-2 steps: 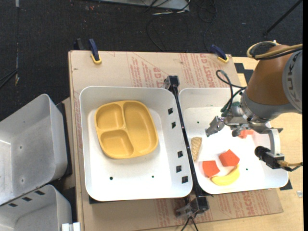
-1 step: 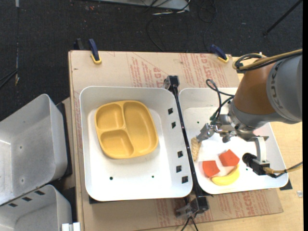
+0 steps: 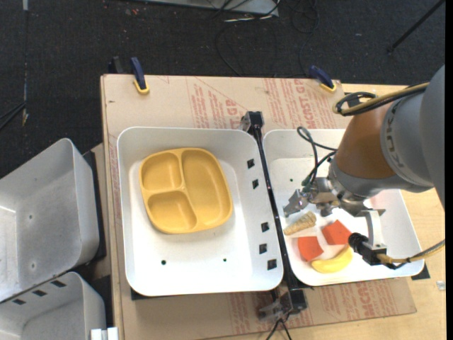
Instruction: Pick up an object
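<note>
While the yellow divided plate [image 3: 186,190] sits alone in the left bin [image 3: 134,261], the claw [image 3: 303,202] hangs in the right bin [image 3: 403,211] just above a tan wedge [image 3: 300,224]; its opening cannot be told. That wedge looks light and rigid, best pinched across its narrow sides, with red blocks [image 3: 322,241] and a banana [image 3: 333,262] just beside it.

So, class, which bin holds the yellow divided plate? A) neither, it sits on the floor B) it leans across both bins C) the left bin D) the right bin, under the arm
C: the yellow divided plate lies flat inside the left bin, while the arm and its gripper are over the right bin.
</note>
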Robot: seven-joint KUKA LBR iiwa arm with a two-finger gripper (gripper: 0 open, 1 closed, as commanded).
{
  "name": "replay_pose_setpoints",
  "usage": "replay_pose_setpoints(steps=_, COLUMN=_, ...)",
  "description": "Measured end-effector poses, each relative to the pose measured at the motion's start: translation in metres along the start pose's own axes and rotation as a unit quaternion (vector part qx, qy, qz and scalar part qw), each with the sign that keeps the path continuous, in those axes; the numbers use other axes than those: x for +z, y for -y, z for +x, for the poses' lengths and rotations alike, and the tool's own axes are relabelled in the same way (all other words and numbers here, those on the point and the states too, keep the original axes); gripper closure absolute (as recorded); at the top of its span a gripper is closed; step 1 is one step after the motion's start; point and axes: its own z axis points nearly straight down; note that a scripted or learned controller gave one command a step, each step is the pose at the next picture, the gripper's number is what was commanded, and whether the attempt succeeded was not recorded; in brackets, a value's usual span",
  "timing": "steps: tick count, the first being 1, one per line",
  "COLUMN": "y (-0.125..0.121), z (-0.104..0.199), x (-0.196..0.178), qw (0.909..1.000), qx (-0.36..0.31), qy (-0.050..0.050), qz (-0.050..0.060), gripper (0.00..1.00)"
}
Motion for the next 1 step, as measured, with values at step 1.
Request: replay_pose_setpoints(steps=1, y=-0.0007, z=0.0, x=-0.012, qw=1.0, qx=0.001, qy=0.0, qz=-0.002, gripper=1.0)
